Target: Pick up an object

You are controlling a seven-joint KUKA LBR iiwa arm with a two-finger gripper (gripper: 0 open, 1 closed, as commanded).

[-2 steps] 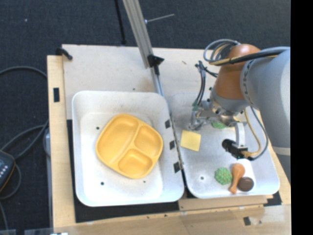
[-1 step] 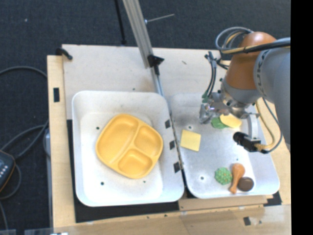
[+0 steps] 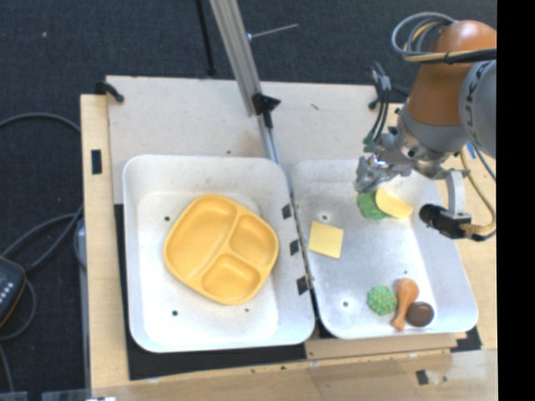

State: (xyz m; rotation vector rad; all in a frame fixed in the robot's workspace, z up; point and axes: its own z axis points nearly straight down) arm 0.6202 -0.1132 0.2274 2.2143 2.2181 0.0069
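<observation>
Pale yellow wedge-shaped block touching green lump, under gripper; claw state indiscernible. Advise centring before descent.

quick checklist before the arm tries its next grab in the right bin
1. Gripper over the right white bin, at its far side: ok.
2. Target nearby: a pale yellow wedge-shaped piece and a green lump lie just below the gripper, touching each other: ok.
3. One object isolated for a clean grab: not ok, the two overlap.
4. Whether anything is already held: cannot tell.
5. Other items out of the way: flat yellow square mid-bin; green broccoli-like piece and brown drumstick-shaped toy at the near corner: ok.
6. Yellow divided plastic plate sits in the left bin, apart: ok.
</observation>
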